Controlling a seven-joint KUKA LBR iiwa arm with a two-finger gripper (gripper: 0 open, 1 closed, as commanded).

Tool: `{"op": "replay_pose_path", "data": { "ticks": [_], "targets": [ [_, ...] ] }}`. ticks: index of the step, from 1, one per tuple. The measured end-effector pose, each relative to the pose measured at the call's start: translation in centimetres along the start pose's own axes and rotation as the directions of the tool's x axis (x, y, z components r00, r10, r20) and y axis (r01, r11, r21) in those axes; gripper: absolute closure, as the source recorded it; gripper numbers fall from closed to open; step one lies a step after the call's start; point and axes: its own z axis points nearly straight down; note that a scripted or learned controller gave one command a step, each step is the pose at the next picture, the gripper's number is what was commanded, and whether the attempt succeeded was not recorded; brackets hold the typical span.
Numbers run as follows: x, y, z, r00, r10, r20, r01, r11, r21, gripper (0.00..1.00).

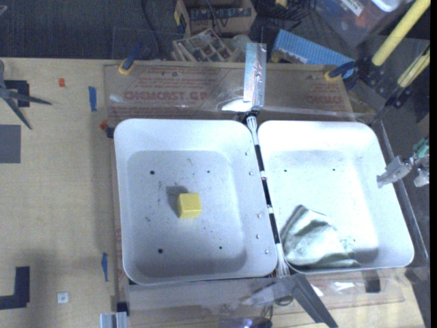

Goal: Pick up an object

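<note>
A small yellow block (190, 205) is seen lying near the middle of the left shallow white plastic bin (136, 149), apart from its walls, while a crumpled grey-and-white cloth (315, 241) is bunched in the near left corner of the right shallow white plastic bin (355, 156). The two bins are set side by side on the pale wooden table (54, 203). At the view's right edge a grey metal hand (403, 171) is glimpsed just beyond the right bin's rim, well apart from both objects; its state cannot be told.

Small yellow block (190, 205) mid left bin; crumpled greyish cloth (315, 238) right bin's near-left corner.
</note>
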Motion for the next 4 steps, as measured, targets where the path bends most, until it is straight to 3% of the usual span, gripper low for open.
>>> {"op": "replay_pose_path", "data": {
  "ticks": [1, 2, 3, 4],
  "targets": [
    [7.1, 1.9, 5.5, 0.871, 0.492, -0.001, -0.492, 0.871, 0.006, 0.0],
    [12.3, -0.6, 17.3, 0.503, 0.864, -0.004, -0.864, 0.503, -0.003, 0.0],
    [12.1, -0.6, 16.2, 0.5, 0.866, -0.006, -0.866, 0.5, -0.005, 1.0],
    [13.0, 5.3, 12.3, 0.337, 0.942, 0.004, -0.942, 0.337, 0.004, 1.0]
  ]
}}
